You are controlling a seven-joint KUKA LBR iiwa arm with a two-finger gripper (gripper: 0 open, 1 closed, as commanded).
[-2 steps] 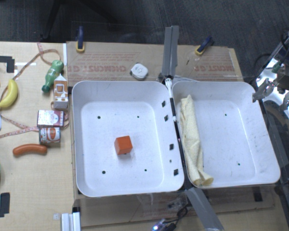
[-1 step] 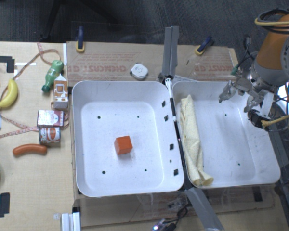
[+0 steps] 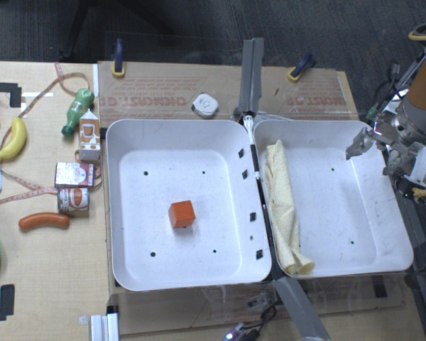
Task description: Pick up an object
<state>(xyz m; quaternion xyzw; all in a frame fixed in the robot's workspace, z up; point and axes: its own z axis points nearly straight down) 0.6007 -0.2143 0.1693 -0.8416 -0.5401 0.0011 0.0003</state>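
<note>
Two white bins (image 3: 121, 261), one orange cube (image 3: 182, 214), one towel (image 3: 284, 215)

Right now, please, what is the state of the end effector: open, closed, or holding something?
End effector: open, holding nothing, over the right bin's far right corner.
</note>
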